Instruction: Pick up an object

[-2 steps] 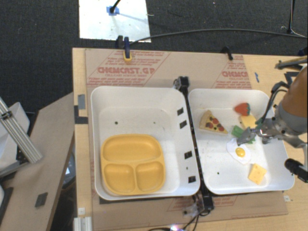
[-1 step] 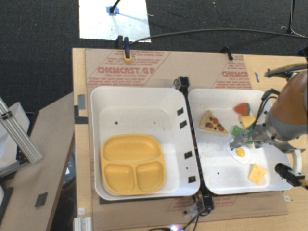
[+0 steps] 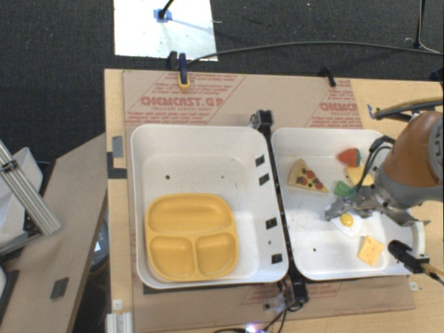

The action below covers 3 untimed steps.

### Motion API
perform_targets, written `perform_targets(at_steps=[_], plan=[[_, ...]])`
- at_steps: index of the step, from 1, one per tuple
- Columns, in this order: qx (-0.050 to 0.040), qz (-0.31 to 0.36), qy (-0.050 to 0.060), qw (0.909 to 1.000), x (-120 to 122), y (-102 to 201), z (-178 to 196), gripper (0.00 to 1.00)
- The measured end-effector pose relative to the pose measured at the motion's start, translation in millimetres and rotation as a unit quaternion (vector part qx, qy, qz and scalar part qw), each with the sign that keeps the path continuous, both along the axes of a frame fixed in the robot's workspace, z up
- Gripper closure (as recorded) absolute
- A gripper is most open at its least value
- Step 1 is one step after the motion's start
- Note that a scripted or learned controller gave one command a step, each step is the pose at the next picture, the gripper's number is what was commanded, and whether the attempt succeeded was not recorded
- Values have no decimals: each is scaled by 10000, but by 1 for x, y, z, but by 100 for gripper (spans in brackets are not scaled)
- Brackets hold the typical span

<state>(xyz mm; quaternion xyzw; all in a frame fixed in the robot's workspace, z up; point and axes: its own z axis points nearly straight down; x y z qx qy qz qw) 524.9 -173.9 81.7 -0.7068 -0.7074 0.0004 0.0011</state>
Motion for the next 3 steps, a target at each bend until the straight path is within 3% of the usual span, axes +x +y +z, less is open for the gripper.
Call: perform_targets(at_steps=[1, 3], plan=[[6, 3, 7, 10000, 1, 0, 9, 100], [-11, 22, -25, 10000, -3, 0, 118, 100]])
